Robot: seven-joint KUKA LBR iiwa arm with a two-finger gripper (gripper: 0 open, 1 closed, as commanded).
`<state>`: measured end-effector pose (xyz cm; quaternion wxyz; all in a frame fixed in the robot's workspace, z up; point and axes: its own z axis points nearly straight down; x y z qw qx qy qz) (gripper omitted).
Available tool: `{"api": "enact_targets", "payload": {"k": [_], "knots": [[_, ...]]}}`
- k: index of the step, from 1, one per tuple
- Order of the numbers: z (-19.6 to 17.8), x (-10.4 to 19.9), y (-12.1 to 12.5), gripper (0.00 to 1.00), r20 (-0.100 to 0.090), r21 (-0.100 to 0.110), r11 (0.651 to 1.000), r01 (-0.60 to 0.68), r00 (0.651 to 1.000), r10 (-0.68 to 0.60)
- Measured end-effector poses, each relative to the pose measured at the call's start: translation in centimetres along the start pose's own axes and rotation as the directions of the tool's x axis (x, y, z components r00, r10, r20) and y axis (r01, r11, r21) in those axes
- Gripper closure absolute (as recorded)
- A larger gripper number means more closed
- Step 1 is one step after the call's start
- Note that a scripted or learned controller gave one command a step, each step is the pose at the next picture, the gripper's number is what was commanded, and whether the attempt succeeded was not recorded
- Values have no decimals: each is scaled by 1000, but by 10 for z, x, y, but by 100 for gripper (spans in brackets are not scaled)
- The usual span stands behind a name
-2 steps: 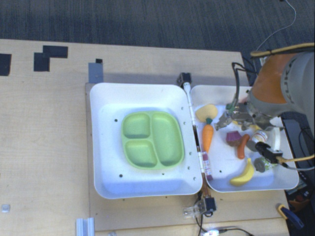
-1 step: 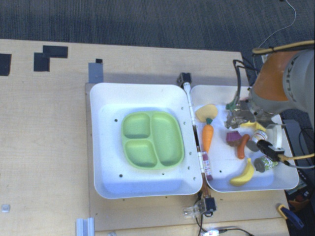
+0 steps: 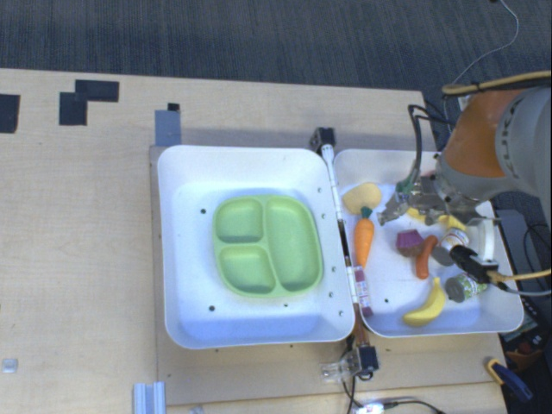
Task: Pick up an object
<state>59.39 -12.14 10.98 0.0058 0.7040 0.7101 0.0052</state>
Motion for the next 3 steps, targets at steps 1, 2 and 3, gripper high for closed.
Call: {"api": "enact_targets", "payload": {"k": [1, 2, 3], "knots": [[21, 27, -39, 0, 6, 1, 1000, -10, 1000, 10], [10, 29, -37, 100, 3, -2, 1000, -6, 1000, 6], [-77, 97, -97, 100, -2, 13, 1000, -4, 1000, 4]]}}
